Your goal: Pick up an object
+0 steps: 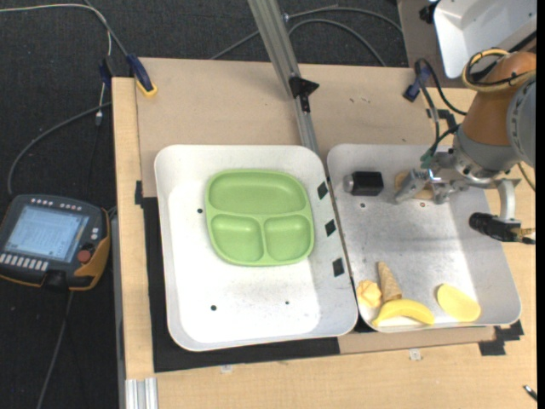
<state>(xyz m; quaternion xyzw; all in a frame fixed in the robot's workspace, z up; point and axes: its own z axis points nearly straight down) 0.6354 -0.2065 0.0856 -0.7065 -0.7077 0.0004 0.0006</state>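
My gripper (423, 191) is down at the far end of the right bin (426, 245), and it looks open, its fingers spread. A small tan piece (404, 180) lies at its left finger, touching or nearly so; I cannot tell which. Left of that, a black block (366, 182) rests on the bin floor. Along the bin's near edge lie a yellow banana (404, 313), a tan cone (389, 279), a pale round piece (369, 294) and a yellow oval piece (458, 302).
In the left bin (183, 254) sits a green three-part plate (259, 217). A metal post (281, 49) slants up from between the bins. A teach pendant (51, 241) lies off the bench to the left.
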